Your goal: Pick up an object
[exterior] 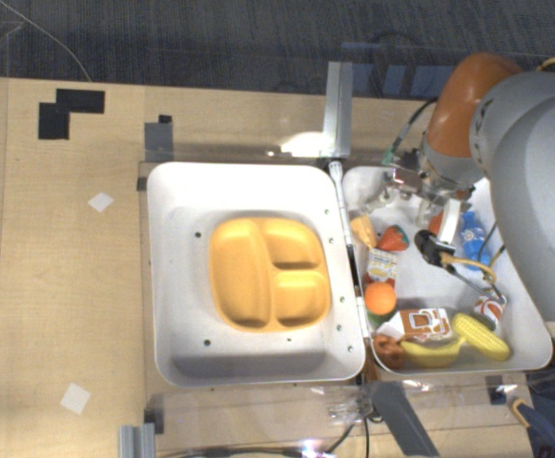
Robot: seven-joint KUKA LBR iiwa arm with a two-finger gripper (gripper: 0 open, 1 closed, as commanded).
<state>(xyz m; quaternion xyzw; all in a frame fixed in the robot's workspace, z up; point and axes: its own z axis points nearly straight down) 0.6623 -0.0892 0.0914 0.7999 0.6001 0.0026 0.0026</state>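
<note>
Reaching is the step in hand: the gripper (428, 219) hangs low in the right bin (530, 346), its grip impossible to tell. Just beside it lies a strawberry (392, 239); next it must settle over one object.

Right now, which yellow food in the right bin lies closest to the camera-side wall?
The banana, lying along the near wall beside the corn cob; the corn sits slightly farther back and to the right.

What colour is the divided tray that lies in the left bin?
The divided tray is yellow, seen plainly in the camera view against the white left bin.
</note>
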